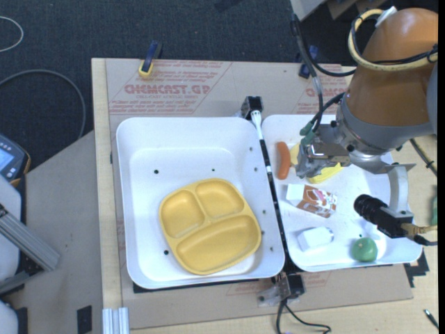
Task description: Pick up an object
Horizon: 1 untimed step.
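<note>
Covering the bench (174, 89), printed cardboard; dark carpet (83, 19) beyond; pincer (311, 160) state unclear.

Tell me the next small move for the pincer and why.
Probably a short straight descent. The pincer hangs low in the right bin, over a yellow object, with an orange sausage-shaped piece just to its side. Whether it has hold of anything cannot be told, so lowering onto the yellow object seems the safest step.

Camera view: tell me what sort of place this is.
Probably a robotics lab test bench, not a kitchen: two white bins sit clamped to a protected board, cables trail over dark carpet, and toy food like a small hot dog serves as props.
</note>
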### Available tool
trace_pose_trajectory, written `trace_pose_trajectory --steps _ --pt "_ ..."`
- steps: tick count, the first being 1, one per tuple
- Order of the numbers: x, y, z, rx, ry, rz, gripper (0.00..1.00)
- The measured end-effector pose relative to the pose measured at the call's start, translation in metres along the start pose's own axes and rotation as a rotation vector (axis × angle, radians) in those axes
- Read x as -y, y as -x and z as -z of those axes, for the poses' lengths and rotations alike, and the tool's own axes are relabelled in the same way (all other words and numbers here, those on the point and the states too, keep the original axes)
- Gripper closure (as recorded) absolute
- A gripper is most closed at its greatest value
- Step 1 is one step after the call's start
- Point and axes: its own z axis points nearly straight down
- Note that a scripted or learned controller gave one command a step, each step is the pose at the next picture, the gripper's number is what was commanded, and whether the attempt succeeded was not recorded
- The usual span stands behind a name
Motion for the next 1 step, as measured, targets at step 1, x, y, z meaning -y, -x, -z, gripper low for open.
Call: trace_pose_trajectory --steps 1 --pt "0.0113 0.0527 0.0882 0.006 -0.001 -0.013 1.0"
